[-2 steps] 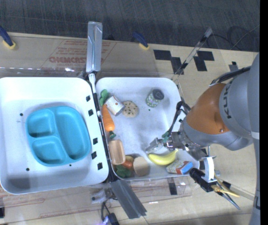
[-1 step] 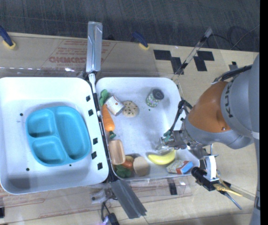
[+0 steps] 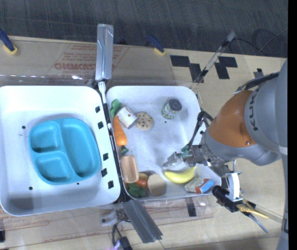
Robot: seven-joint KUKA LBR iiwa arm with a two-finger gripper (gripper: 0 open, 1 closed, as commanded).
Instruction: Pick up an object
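- A grey robot arm [image 3: 262, 119] with an orange band above its wrist reaches in from the right over the right-hand shallow white plastic bin [image 3: 153, 95], its metal two-finger gripper [image 3: 178, 159] low over the bin's front corner.
- Whether that gripper stands apart or closed cannot be told; the tips blur into the clutter, and nothing is seen clamped between them.
- Just beneath the gripper lies a curved yellow toy banana [image 3: 179, 176], the likeliest target: probably light hollow plastic, stiff, smooth and inclined to slip, so a hold across its thick middle looks safer than one at a tapered end.
- Beside it, against the front wall, sits a small white carton with red and blue print [image 3: 201, 186], which looks light and boxy, and easy to pinch on its flat sides if the wall leaves room.
- Along the bin's left wall run a tan bread-like block [image 3: 129, 168], a beige cube [image 3: 156, 186] with a red piece [image 3: 142, 181] and green leaves [image 3: 133, 190], and an orange toy carrot [image 3: 119, 132]; they crowd each other, leaving little room for a clean grip.
- Farther back lie a round speckled cookie [image 3: 144, 121], flat and hard to get under, and a small green-labelled can [image 3: 171, 109], rigid and free-standing.
- The left white bin [image 3: 13, 103] holds a blue three-section plastic plate [image 3: 65, 149].
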